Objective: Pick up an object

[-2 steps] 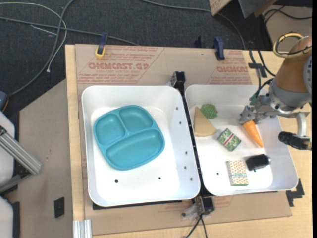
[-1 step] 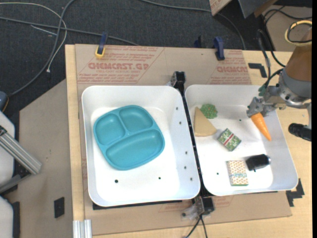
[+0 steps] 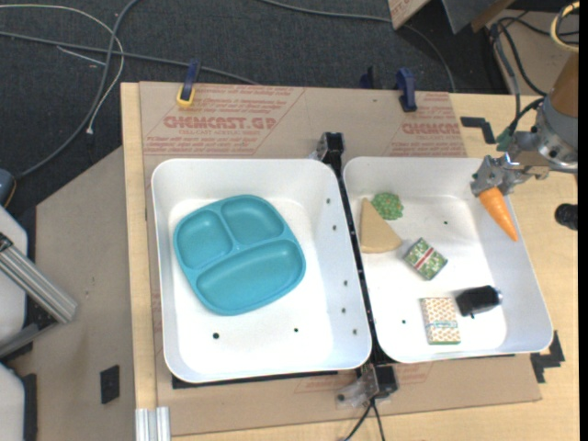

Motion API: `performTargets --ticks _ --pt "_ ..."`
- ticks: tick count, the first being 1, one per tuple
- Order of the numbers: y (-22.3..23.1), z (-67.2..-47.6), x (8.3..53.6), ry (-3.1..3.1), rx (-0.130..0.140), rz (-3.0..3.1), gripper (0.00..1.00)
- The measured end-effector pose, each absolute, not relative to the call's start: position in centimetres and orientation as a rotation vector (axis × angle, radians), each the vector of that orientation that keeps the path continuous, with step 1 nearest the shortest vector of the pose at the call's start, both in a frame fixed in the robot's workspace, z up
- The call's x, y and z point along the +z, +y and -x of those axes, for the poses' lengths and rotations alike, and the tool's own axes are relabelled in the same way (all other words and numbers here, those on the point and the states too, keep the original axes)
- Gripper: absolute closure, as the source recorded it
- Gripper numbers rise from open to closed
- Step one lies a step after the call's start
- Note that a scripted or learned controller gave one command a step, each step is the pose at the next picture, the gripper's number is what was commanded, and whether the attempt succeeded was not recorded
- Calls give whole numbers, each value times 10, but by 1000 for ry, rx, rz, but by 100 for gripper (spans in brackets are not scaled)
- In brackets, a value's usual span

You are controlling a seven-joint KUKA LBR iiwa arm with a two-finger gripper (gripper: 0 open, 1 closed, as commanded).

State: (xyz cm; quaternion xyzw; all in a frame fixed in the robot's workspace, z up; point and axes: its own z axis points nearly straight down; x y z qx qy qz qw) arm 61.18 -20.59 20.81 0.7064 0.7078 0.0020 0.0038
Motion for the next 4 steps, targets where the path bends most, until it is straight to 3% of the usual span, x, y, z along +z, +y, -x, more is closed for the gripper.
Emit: performTargets --ticks 1,3,4 --pt "-208 -619 272 2218 6 -2214 100" --pt "-94 -596 249 2229 -1 -2220 100" --pt "-46 -574 253 2230 0 -2219 100"
